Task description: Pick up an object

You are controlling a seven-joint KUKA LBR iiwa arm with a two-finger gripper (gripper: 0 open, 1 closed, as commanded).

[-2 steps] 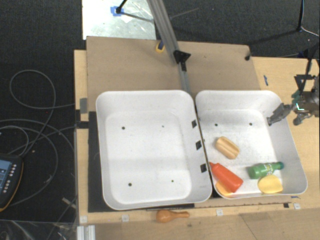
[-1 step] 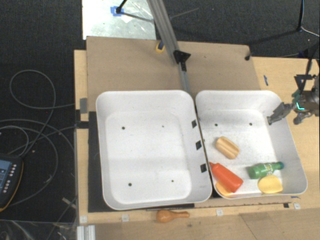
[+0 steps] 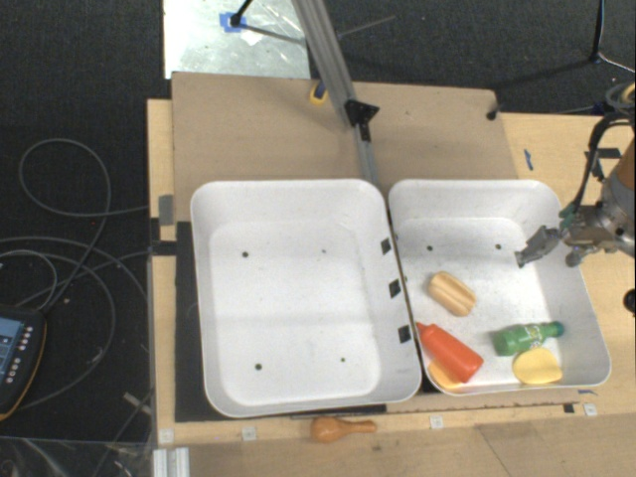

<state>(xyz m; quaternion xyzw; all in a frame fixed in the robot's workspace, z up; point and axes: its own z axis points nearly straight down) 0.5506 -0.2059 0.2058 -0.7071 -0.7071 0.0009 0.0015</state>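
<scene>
Hand [image 3: 553, 247] hovers above right bin [image 3: 467, 202] — bread roll [image 3: 452, 293] lies nearby, lower-left.

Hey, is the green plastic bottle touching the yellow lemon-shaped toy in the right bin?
Touching, or very nearly. The camera view shows the green plastic bottle lying directly above the yellow lemon-shaped toy, their edges meeting with no white bin floor visible between them.

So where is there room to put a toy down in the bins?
The left bin has a bare floor from wall to wall. In the right bin, the back half is free, behind the bread roll. Its front is crowded: orange bottle, green bottle and yellow piece. The gripper hovers by its right wall.
</scene>
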